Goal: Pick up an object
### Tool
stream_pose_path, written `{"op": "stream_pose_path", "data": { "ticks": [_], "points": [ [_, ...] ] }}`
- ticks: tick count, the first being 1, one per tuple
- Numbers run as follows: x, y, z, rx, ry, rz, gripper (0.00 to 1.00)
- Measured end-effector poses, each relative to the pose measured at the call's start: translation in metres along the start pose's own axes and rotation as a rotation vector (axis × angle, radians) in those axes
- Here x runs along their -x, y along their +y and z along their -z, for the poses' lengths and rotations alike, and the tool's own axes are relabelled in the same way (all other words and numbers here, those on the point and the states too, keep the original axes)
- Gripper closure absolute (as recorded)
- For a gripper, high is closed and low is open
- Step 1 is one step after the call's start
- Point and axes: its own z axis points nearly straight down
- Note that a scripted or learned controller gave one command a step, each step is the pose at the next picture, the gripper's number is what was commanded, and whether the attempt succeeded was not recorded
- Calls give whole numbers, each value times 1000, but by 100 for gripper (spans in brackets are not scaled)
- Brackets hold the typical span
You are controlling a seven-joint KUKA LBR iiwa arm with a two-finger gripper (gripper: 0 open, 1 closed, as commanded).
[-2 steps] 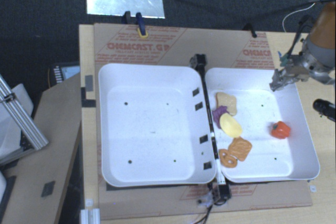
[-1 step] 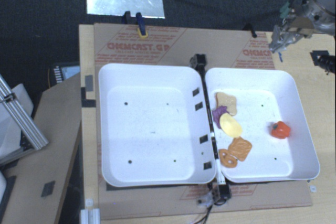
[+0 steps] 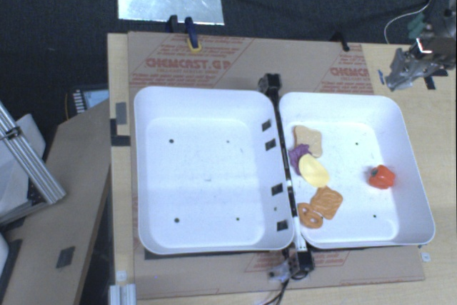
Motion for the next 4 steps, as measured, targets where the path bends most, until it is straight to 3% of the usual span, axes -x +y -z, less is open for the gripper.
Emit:
{"op": "stream_pose_path", "data": {
  "ticks": [1, 2, 4],
  "points": [
    [-111, -21, 73, -2, 4, 9, 100],
    [-178, -49, 68, -12, 2, 5, 100],
    [-294, -48, 67, -12, 2, 3, 100]
  ]
}}
